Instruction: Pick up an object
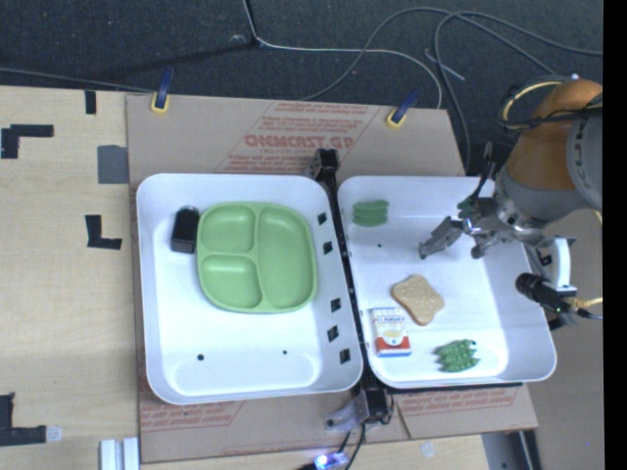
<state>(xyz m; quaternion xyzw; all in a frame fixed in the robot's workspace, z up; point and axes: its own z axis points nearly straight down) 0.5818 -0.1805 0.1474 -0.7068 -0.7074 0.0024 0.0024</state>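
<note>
The tabletop (59,292) is light wood with black tape marks. A brown cardboard sheet (294,130) lies on it, and behind that is dark carpet with thin cables. Two white bins sit side by side.

The left bin (162,360) holds one green plate (258,258) with three sections and one small black block (184,230) touching its left edge.

The right bin (519,360) holds four things: one green round piece (369,212) at the back, one tan bread slice (418,300) in the middle with its long side slanting toward the front right, one small box (391,331) just in front of it, and one green leafy piece (457,355) lying sideways.

The tool (453,239) is above the right bin, its fingers spread apart, pinching nothing.
</note>
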